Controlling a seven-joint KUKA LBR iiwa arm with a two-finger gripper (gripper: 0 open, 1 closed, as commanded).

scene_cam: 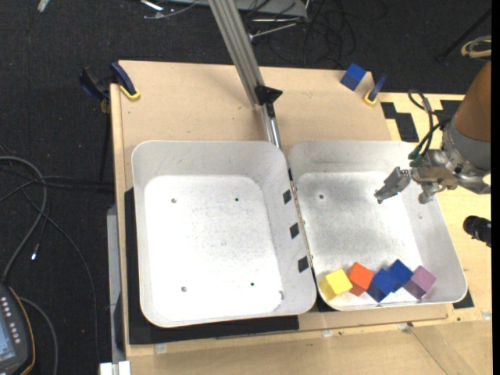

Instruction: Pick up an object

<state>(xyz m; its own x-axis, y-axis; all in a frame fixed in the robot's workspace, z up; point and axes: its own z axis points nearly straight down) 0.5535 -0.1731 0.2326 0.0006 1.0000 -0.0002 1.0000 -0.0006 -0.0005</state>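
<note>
Several small blocks lie in a row along the front wall of the right bin (344,162): a yellow block (337,283), an orange block (360,276), a blue block (390,279) and a purple block (421,281). My gripper (406,193) hangs over the right bin's far right part, well behind the blocks. Its two fingers stand apart, open, with nothing between them.
The left bin (156,178) sits beside the right one, their rims meeting at the middle. A slanted metal pole (238,41) comes down to the bins' back junction. A loose blue cube (353,76) and clamps (122,82) rest on the bench's back edge.
</note>
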